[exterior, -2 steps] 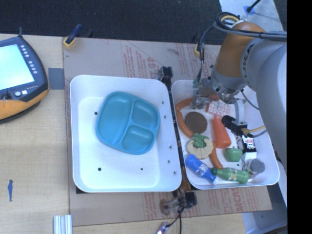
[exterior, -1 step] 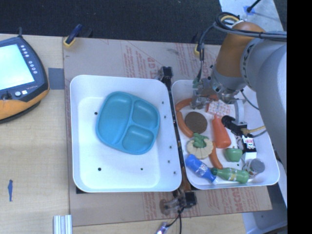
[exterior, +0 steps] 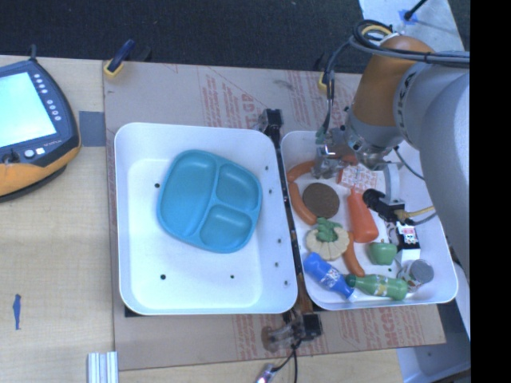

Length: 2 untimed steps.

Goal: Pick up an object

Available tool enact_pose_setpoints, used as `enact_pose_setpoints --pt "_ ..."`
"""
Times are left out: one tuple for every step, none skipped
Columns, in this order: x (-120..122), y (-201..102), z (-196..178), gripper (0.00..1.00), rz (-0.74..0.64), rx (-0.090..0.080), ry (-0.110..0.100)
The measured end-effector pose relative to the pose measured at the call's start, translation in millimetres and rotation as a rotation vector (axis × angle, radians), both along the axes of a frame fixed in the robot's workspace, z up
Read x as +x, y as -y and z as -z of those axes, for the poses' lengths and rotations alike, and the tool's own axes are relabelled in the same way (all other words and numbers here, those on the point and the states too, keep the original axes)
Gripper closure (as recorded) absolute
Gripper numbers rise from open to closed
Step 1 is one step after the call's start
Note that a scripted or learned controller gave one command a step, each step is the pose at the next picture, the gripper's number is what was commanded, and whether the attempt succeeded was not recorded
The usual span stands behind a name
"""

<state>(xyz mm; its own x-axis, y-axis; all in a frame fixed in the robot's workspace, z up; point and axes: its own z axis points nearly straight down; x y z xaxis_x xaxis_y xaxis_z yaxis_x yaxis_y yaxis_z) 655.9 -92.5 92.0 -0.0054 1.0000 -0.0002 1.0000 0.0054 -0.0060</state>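
Observation:
The right bin (exterior: pixel 444 290) holds several toy foods: a brown round patty (exterior: pixel 321 199), an orange hot dog (exterior: pixel 297 190) curving along its left side, an orange carrot (exterior: pixel 362 215), a cream and green vegetable (exterior: pixel 327 238), a blue bottle (exterior: pixel 326 275), a green bottle (exterior: pixel 383 286) and a small green piece (exterior: pixel 382 253). My gripper (exterior: pixel 329 159) hangs low over the far end of this bin, just above the patty and beside the hot dog's upper end. The wrist hides its fingertips.
The left bin (exterior: pixel 136 286) holds a blue divided plate (exterior: pixel 211 201). A yellow-edged tablet pendant (exterior: pixel 32 126) lies on the bench at the far left. A black and white tag (exterior: pixel 406 236) and a grey cap (exterior: pixel 420 272) lie near the right bin's right wall.

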Motion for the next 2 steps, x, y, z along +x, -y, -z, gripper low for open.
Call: enact_pose_setpoints --pt "0.1 1.2 0.0 0.00 0.001 0.000 0.000" --pt "0.0 0.1 0.0 0.00 0.000 0.000 0.000"
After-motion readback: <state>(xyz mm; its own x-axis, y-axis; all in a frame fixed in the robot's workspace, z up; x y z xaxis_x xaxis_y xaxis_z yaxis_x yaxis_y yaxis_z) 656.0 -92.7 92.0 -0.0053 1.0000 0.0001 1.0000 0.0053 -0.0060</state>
